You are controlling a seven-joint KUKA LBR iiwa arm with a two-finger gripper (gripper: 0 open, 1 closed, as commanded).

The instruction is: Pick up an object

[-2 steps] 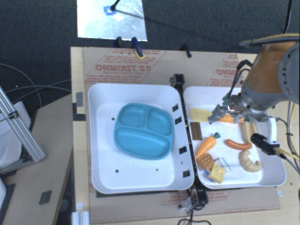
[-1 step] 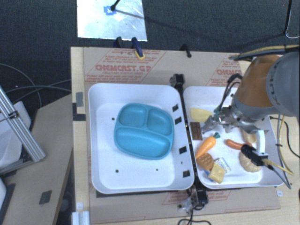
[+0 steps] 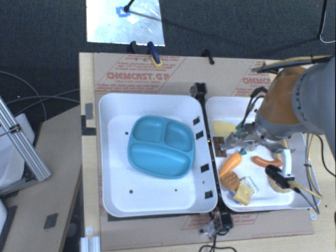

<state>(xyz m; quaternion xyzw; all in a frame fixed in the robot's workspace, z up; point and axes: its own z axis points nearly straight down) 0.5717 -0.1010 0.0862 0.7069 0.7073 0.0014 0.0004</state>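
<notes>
- End effector [image 3: 234, 142] hovered low in right bin [image 3: 229, 105]; grip state could not be told.
- Carrot [image 3: 230, 163] lay just beside, at 6 o'clock, long axis running 1–7.

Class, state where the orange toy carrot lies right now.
The orange toy carrot lies in the right white bin, near its left wall, just below the end effector and above a brown toy bread piece.
</notes>
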